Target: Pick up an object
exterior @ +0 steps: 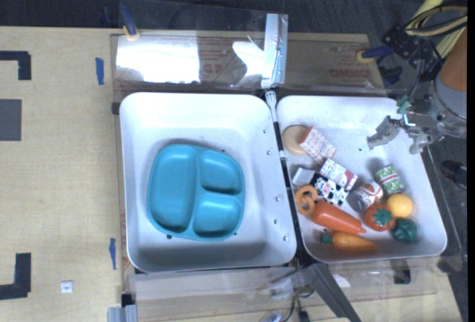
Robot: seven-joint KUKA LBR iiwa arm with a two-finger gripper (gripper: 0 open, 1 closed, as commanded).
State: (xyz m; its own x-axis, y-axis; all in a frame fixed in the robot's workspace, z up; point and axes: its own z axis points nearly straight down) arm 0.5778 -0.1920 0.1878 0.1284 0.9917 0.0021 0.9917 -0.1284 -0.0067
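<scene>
Toys crowd the near half of the right white bin (434, 239): two plastic orange carrots (338, 218), a red tomato (379, 217), a yellow ball (399, 205), small printed boxes (332, 181). Farther back, the metal jaws (397, 131) hover over bare floor, apparently holding nothing; their width I cannot tell. Descending into such clutter risks pinching edges and slipping.
</scene>
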